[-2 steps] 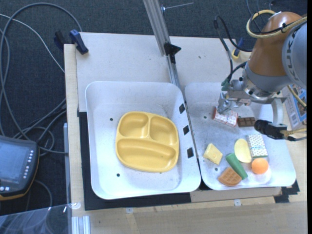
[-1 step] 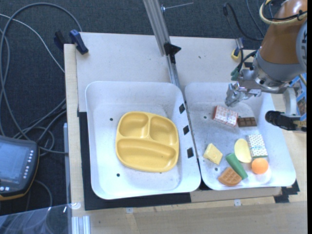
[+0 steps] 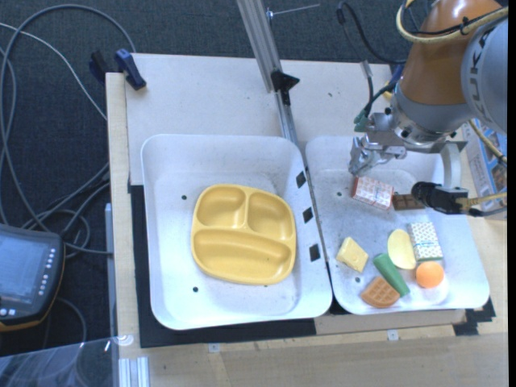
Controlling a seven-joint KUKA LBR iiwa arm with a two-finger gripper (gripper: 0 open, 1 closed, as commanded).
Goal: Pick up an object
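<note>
The grey arm's bulk with its orange band cuts off the upper right corner of the right-hand shallow white bin (image 3: 476, 285). The small red-and-white patterned box (image 3: 372, 192) carries print too fine to read. The two-finger gripper (image 3: 360, 161) hangs just above that box's upper left end; how it is set I cannot tell, and nothing is visibly held. Nearby lie a dark brown bar (image 3: 407, 203), a yellow cheese wedge (image 3: 352, 254) and an orange ball (image 3: 430, 275). A yellow three-compartment plastic tray (image 3: 242, 234) sits in the left-hand white bin (image 3: 161, 216).
</note>
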